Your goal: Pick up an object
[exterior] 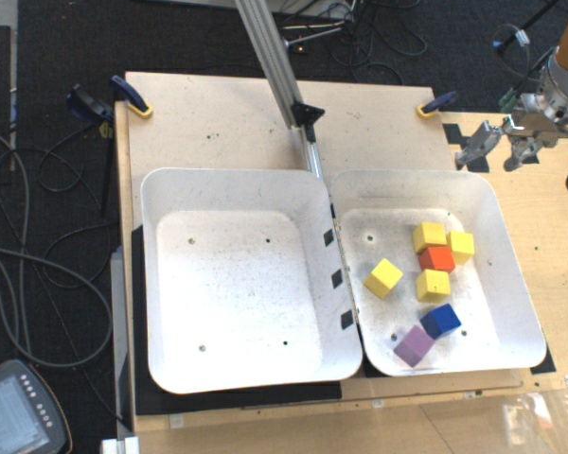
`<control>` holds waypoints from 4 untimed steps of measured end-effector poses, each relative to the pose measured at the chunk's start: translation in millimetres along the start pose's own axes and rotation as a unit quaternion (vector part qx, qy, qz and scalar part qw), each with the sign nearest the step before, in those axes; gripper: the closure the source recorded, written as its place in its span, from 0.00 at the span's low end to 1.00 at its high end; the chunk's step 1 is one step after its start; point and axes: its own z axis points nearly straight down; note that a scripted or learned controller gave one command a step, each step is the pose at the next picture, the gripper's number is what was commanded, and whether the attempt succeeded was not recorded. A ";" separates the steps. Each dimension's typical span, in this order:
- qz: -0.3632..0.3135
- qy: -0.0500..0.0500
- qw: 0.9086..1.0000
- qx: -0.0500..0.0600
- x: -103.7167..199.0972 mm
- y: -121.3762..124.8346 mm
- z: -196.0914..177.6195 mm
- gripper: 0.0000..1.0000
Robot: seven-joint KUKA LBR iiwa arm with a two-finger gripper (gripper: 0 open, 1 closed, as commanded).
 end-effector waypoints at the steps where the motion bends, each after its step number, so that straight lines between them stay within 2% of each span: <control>1: -0.001 -0.001 1.000 -0.002 0.5 0.8 -3.4 0.00; 4: 0.001 0.000 1.000 0.000 -2.6 -22.6 153.0 0.00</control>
